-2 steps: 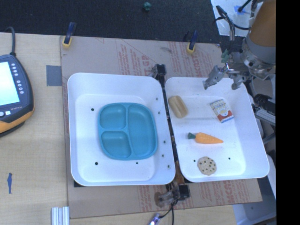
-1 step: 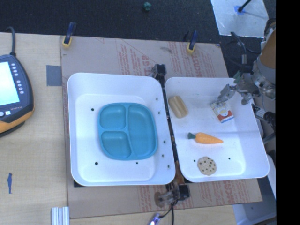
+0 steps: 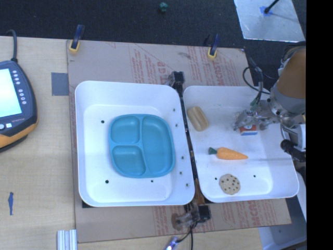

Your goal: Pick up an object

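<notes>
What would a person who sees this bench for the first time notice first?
The light blue divided plate lies alone in the middle of the left bin. In the right bin, the gripper is low over a small red and blue object near the far right side. Nearer the front lie a toy carrot, a cookie and a tan bread roll.

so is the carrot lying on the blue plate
No, the carrot lies on the floor of the right bin, between the bread roll and the cookie, while the blue plate sits in the left bin.
</notes>
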{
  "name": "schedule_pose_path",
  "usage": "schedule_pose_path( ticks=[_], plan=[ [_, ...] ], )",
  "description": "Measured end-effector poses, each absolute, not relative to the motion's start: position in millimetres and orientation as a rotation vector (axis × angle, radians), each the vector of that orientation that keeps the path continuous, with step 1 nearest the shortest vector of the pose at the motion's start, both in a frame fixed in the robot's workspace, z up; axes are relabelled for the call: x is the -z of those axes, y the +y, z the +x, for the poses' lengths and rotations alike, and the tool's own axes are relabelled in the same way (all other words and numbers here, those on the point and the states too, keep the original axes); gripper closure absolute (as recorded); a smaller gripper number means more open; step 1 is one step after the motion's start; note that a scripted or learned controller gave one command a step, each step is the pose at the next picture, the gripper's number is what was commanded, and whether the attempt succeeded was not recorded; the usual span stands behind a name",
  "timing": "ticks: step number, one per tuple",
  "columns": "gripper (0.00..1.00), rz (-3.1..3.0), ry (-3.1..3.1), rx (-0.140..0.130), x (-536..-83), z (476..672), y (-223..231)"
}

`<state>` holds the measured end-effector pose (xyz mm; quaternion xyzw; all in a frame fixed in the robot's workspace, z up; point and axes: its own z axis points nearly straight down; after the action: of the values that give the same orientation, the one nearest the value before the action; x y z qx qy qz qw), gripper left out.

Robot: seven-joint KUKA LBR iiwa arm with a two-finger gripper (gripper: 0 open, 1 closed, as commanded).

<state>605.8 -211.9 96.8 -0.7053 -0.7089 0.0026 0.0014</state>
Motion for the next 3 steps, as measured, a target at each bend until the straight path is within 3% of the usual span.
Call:
schedule_pose_path(
  ticks=[1,2,3],
  plan=[
    [0.0,-2.214,-2.229,-0.006,-91.9,627.1,-193.9],
    [0.0,-2.213,-2.227,-0.008,-97.2,592.2,-212.2],
    [0.0,-2.214,-2.228,-0.005,-92.2,627.6,-197.5]
  ],
)
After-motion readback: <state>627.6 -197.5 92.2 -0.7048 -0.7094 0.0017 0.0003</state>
